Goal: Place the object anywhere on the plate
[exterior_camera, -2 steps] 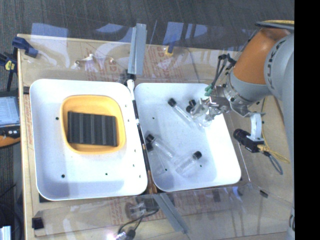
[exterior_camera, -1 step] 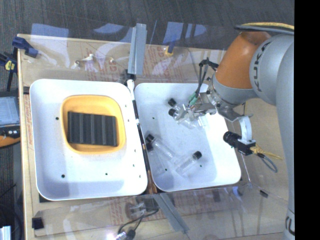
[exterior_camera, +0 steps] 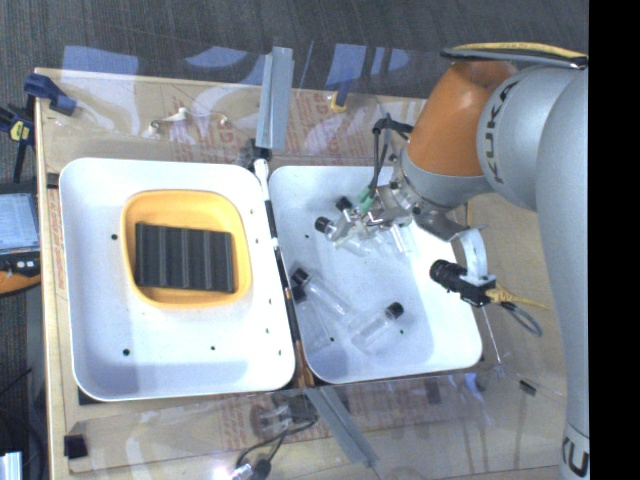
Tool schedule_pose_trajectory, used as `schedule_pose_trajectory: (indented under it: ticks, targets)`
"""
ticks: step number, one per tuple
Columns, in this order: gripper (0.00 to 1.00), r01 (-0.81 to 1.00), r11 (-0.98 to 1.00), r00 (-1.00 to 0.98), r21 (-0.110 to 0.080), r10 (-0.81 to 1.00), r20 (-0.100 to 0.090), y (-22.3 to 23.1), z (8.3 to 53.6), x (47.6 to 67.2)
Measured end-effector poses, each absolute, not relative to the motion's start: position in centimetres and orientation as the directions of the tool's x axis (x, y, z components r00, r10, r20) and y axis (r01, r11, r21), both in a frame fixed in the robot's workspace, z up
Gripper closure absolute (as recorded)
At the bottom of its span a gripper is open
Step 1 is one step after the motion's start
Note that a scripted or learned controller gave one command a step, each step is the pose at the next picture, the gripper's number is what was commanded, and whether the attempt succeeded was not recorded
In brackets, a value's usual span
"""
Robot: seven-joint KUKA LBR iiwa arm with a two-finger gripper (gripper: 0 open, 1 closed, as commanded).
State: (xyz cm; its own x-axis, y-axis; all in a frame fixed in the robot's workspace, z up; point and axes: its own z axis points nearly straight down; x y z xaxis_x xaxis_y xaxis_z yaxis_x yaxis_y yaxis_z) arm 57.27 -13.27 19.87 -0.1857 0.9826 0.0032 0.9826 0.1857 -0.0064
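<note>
Your main risk is a grasp that comes up empty. The two-finger gripper (exterior_camera: 365, 216) sits low over the far half of the right-hand shallow white bin (exterior_camera: 455, 353), and this view does not show whether it is open or closed, nor anything clearly held in it. The task's things look to be the small clear plastic vials with black caps, all in that right bin. One vial (exterior_camera: 330, 228) is just beside the gripper. Another vial (exterior_camera: 300, 283) lies against the bin's left edge. A third vial (exterior_camera: 385, 318) rests nearer the near edge. Being clear and round, they will likely be hard to locate and quick to roll or squirt out of a pinch. The one close to the gripper could be nudged aside rather than caught. The vial hard against the left wall leaves little room for a grip around it. The target, a yellow rounded-square plate (exterior_camera: 185, 203) carrying a dark ridged insert (exterior_camera: 185, 258), lies in the middle of the left-hand white bin (exterior_camera: 90, 348), well apart from the gripper. A loosely held vial could therefore slip during the carry over the two bins' adjoining rims. Even a good release may let it roll along the ridges and off the plate.
</note>
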Motion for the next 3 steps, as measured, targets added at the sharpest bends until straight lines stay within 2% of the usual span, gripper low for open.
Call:
schedule_pose_trajectory:
  ticks: [1, 2, 3]
  targets:
    - [1.0, 0.992, 0.124, -0.124, -0.003, 0.992, 0.001, -2.0, 25.9, 59.3]
    - [1.0, 0.885, 0.466, -0.466, -0.004, 0.885, 0.001, -2.0, 19.0, 64.3]
    - [0.0, 0.885, 0.466, -0.466, -0.004, 0.885, 0.001, -2.0, 19.0, 64.3]
